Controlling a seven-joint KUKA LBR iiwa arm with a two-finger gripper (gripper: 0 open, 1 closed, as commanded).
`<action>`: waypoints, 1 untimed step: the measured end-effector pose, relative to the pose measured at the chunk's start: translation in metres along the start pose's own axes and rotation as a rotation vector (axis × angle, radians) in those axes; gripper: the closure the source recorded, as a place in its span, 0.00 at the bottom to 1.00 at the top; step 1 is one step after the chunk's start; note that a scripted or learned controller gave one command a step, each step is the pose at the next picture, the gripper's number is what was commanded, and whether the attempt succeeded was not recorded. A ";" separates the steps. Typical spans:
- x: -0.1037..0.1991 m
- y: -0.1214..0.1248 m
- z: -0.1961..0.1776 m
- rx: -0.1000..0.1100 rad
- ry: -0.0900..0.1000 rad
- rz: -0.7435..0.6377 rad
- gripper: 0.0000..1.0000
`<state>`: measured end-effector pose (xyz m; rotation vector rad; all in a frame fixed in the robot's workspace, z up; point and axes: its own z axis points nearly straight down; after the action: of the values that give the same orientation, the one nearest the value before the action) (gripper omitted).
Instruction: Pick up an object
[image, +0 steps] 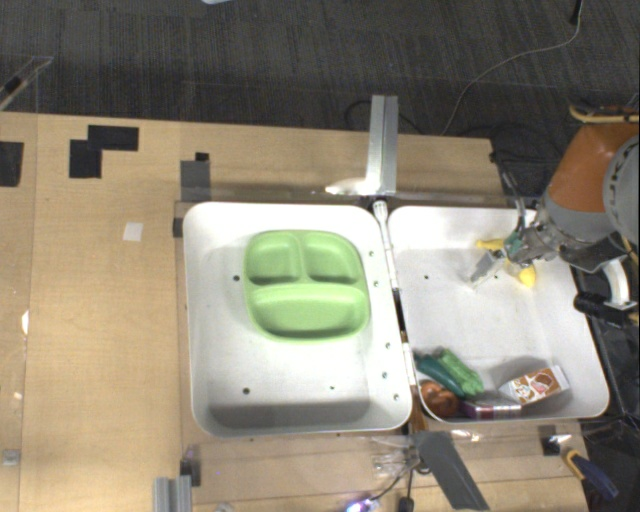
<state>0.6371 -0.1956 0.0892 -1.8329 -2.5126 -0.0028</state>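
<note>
White plastic makes up two shallow bins sitting side by side on the wooden worktop (90, 330), meeting at a metal divider (385, 260). Taking that divider as the landmark: the left bin (215, 400) lies on its left and carries one green sectioned plate (304, 283), which sits toward the bin's far half and leaves a bare strip along the near wall and the left wall. The right bin (560, 340) lies on the divider's right, and its middle floor is open, with things only along the far-right part and the near edge.

One yellow object (523, 273) lies well to the right of the divider, in the far part of the right bin. The gripper (498, 258) hangs just over it, fingers spread and angled down toward the left, and the yellow object shows beside and under the fingertips; whether they are touching cannot be told.

Along the near edge, close to the divider, lie one green toy (452, 370), one brown round thing (440, 398), one purple marker (492, 406), and farther right one small carton (534, 384).
</note>
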 end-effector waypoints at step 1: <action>-0.015 0.018 0.000 0.034 0.012 -0.140 0.00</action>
<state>0.6591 -0.2042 0.0881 -1.6362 -2.6098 0.0250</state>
